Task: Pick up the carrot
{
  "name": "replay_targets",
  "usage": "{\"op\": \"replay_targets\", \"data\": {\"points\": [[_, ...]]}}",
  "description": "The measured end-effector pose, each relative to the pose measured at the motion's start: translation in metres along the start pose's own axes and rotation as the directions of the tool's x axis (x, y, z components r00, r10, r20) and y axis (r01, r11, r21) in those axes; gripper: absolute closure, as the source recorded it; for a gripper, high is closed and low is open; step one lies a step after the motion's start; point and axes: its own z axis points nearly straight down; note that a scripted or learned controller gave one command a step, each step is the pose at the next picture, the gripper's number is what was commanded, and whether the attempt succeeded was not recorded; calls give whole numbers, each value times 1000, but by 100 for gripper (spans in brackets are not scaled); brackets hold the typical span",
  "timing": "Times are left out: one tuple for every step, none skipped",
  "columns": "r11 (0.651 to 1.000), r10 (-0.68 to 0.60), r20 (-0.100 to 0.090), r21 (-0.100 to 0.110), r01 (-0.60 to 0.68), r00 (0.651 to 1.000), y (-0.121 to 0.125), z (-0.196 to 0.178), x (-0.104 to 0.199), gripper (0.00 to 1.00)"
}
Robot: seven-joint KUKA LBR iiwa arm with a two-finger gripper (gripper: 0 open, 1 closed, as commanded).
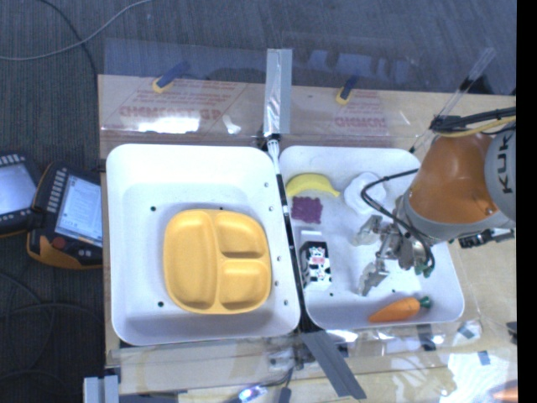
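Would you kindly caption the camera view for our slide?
KUKA arm's gripper hovers above the carrot in the right bin; yellow tray sits left.

The carrot (395, 310) is orange with a small green tip, and the banana (311, 184) is yellow beside a purple grape bunch (306, 209). A yellow divided plate (218, 259) lies in the white left bin (134, 225), and the small carton (315, 264) has a black and white pattern

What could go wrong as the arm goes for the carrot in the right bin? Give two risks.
1. The carrot lies close to the right bin's near wall, so a finger may strike the wall.
2. The gripper hangs above and left of the carrot; closing off-centre could roll it away.
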Motion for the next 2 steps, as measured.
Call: {"op": "replay_targets", "data": {"points": [[948,318,8,-1,-318,948,11,-1,32,0],[766,643,-9,9,-643,766,2,-33,38,0]]}}
